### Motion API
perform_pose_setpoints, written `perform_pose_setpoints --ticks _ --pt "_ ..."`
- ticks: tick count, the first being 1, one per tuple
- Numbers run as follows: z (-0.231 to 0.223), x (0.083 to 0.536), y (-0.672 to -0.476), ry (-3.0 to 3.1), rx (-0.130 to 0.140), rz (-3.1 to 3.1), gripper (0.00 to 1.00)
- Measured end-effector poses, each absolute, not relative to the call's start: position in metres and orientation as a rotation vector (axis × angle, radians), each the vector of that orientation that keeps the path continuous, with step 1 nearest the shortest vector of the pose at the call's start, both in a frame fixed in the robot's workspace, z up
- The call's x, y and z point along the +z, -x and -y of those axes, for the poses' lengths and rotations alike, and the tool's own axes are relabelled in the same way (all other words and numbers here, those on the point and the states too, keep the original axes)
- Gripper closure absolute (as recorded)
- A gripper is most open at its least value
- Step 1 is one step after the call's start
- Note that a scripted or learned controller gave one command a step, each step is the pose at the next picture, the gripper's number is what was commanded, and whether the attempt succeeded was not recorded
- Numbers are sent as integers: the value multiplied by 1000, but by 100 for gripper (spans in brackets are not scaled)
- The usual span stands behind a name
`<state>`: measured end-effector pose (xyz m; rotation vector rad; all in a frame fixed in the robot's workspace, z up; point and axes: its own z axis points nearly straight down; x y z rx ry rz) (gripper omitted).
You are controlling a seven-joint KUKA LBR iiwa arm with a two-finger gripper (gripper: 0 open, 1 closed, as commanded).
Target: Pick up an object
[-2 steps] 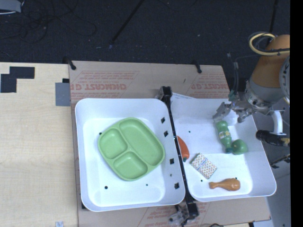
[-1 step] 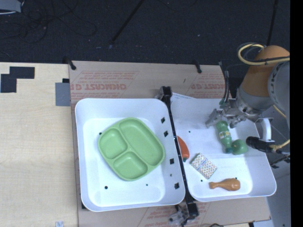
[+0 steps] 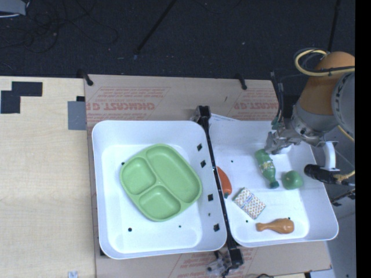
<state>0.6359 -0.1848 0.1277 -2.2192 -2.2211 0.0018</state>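
My gripper (image 3: 277,143) hangs over the back of the right bin (image 3: 316,227), on the grey arm that comes in from the right. Just below it and slightly to its left lies a green bottle (image 3: 266,167), its upper end close to the gripper tip. Whether they touch I cannot tell. A small round green object (image 3: 293,180) sits to the right of the bottle. A patterned white packet (image 3: 250,203) lies nearer the front. A tan drumstick-shaped toy (image 3: 276,227) rests by the front wall. An orange object (image 3: 224,181) leans against the divider.
The left bin (image 3: 110,225) holds a green divided plate (image 3: 160,182). A raised black-clipped divider (image 3: 210,172) separates the two bins. Cardboard lies under both bins, and pale wood bench extends to the left.
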Motion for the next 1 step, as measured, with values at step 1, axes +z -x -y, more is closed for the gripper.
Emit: perform_pose_setpoints --ticks 1 --pt "181 172 -635 2221 -2 2225 100"
